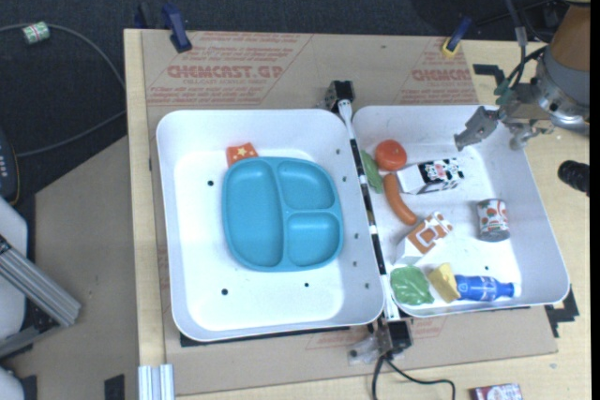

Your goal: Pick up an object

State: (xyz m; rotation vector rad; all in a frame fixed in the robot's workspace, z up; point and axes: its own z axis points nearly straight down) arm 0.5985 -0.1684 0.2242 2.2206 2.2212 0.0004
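Pincer [472, 132] hangs over the right bin's [539, 201] far edge, just beyond the carton [431, 174]; whether it is spread or pressed together cannot be told, and nothing shows between its tips. Near the carton lie a tomato [391, 154], carrot [400, 199], can [492, 219] and bottle [484, 288]. Well left of the carton, a blue tray [281, 213] sits in the left bin [187, 201].

The end effector [480, 128] hovers over the right bin [539, 201], above the scattered toys.
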